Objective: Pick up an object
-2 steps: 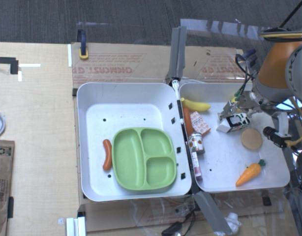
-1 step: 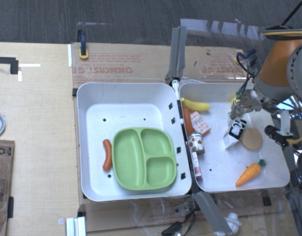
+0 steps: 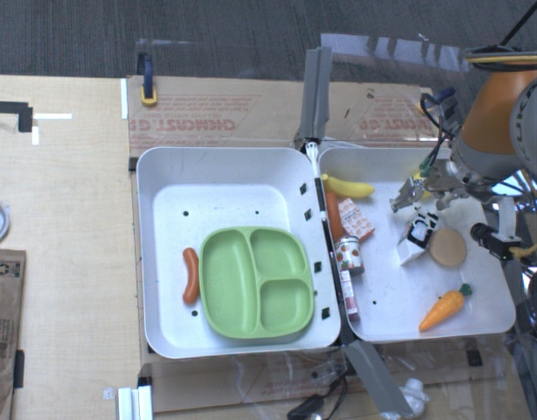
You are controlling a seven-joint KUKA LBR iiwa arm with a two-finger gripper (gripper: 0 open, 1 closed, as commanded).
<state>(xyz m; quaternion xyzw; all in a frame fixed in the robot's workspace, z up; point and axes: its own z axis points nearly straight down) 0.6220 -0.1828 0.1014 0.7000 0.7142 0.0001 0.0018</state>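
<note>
A grey robot gripper (image 3: pixel 423 201) hangs low in the right bin (image 3: pixel 373 318), seemingly positioned to grab the small carton (image 3: pixel 416 237); its jaws' spread cannot be told.

The arm (image 3: pixel 505 112) is grey with a broad orange band above the wrist; thin dark cables (image 3: pixel 439 134) trail beside its pale metal end effector (image 3: pixel 423 192).

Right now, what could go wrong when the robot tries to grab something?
The gripper hangs over a small carton that touches a round tan disc, so it might bump both and grab neither. The banana, a box and a can crowd the bin's left wall, leaving little room there. The carrot could roll away.
</note>
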